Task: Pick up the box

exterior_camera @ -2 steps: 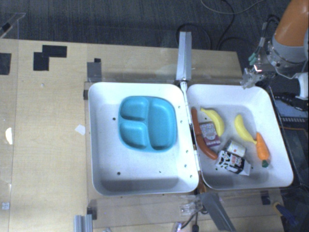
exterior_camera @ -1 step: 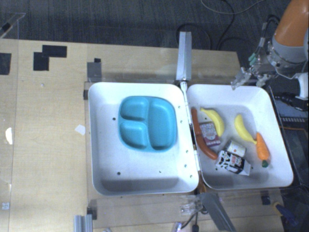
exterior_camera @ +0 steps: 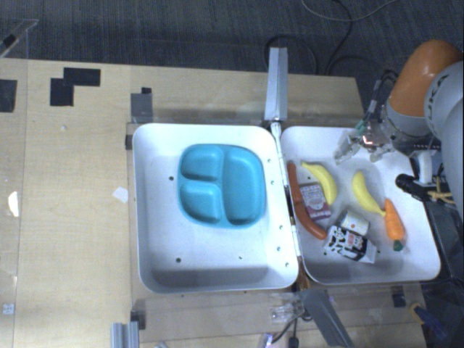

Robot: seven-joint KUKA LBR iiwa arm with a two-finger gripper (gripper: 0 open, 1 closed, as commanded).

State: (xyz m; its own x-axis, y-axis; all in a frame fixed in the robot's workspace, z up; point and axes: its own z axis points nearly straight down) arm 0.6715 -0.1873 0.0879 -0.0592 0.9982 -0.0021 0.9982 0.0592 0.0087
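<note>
The box [exterior_camera: 350, 241] is small and white with black print, and it lies tilted near the front of the right bin [exterior_camera: 420, 270]. My gripper [exterior_camera: 362, 148] hangs over the far part of that bin, well behind the box and apart from it. Its two fingers are spread open with nothing between them. The nearest item to the gripper is a yellow banana [exterior_camera: 366, 193] just in front of it.
The right bin also holds a second banana [exterior_camera: 322, 180], a long sausage [exterior_camera: 301, 207], a maroon packet [exterior_camera: 314, 200] and an orange carrot [exterior_camera: 394, 223] right of the box. A blue divided tray [exterior_camera: 221, 184] sits in the left bin [exterior_camera: 156, 259].
</note>
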